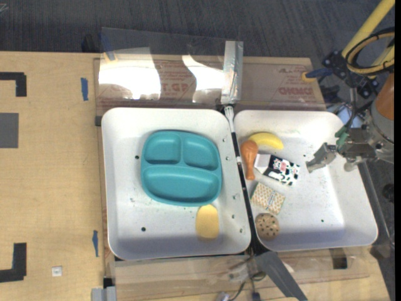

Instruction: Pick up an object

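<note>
Gripper (317, 157) sits at 3 o'clock over the right bin (351, 224). Can't tell its state from this angle, and nothing visible in it. Candidate objects cluster along that bin's left wall at 9 o'clock from the gripper: banana (265, 141), carrot (250, 158), black-and-white box (282, 169), patterned packet (268, 198), cookie (267, 225). My call: go for the box, nearest and top face exposed; approach straight down, since carrot and banana crowd its 10 o'clock side. Left bin (119, 187) holds a teal divided plate (182, 167) and a yellow lemon-like thing (208, 221) at 5 o'clock from it. Bins sit on cardboard-covered bench (50, 187), clear sheet (163, 71) at 12, dark carpet beyond.
</note>
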### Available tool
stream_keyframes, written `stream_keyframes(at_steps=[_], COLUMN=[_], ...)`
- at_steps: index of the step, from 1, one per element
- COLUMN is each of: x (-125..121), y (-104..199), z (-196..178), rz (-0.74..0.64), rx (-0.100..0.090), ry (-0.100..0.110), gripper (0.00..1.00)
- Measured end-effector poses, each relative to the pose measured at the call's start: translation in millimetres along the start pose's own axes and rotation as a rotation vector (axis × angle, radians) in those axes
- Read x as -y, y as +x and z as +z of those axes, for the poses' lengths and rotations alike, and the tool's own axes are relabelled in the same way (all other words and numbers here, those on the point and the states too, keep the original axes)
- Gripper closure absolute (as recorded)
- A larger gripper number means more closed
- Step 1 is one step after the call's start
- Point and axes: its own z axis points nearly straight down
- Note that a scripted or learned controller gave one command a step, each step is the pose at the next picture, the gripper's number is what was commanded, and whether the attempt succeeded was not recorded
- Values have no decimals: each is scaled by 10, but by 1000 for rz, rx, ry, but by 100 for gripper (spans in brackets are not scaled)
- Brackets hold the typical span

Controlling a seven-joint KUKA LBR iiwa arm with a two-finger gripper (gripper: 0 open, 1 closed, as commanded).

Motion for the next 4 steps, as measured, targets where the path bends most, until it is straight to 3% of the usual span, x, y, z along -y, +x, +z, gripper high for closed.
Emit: stream_keyframes(at_steps=[1, 2, 3, 4], x=[-547, -169, -641, -737], y=[-489, 201, 761, 203], z=[1282, 1759, 766, 1248], rz=[-156, -82, -311, -315], rx=[-2, 2, 2, 2], ry=[11, -8, -8, 4], gripper=[0, 0, 0, 0])
